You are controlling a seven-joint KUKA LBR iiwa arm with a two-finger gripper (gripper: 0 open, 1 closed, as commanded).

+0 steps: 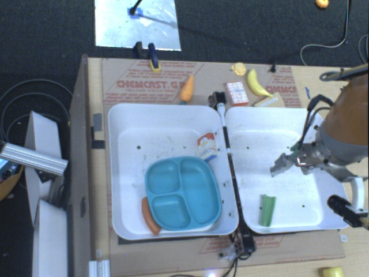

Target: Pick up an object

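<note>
Presently we are listing a green block point(267, 210), lying flat on the floor of the right bin point(253, 131), near that bin's front wall and touching nothing else. Above and to its right the tool point(281, 165) is hanging over the same bin, well apart from the block; we are seeing nothing between its fingers, and whether they are apart or together we cannot tell. Behind it the grey arm point(346, 131) is reaching in from the right.

In the left bin point(124, 172) we are recording a blue divided plate point(182, 193) sitting toward the front, an orange sausage-shaped item point(150, 215) lying just beside the plate's front left corner, and a small red and white packet point(207, 146) lying just behind the plate's far right corner.

On the bench point(150, 79) behind the bins we are noting an orange carrot point(186, 89), a red and white box point(237, 93), a banana point(255, 83) and a small yellow piece point(238, 68), all outside the bins. A shiny metal sheet point(137, 16) is lying on the dark floor beyond the bench, and a small orange ball point(322, 2) is resting on that floor far to the right.
</note>
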